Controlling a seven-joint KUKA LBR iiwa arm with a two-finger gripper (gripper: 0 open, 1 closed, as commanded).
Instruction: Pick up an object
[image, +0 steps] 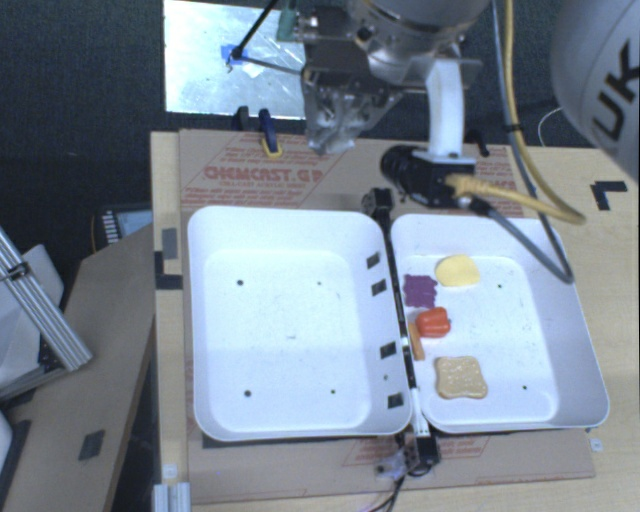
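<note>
Bench: wide tan cardboard-topped bench (250, 165) bearing both bins.
Left bin: shallow white plastic bin (205, 330), nearer the gripper's side of the view.
Right bin: shallow white plastic bin (560, 340), holding all four small objects near its left wall.
Arm: grey metal two-finger gripper (335, 130) hangs above the bench's far edge, beyond the bins; whether its tips are apart or together cannot be told, and nothing is seen between them.
Candidates: tan toast-shaped slice (461, 377), round yellow piece (457, 270), purple block (420, 291), small orange-red piece (432, 322).
Key relation: every object lies toward the near side and to the right of the gripper, the yellow piece closest, the toast farthest.
</note>
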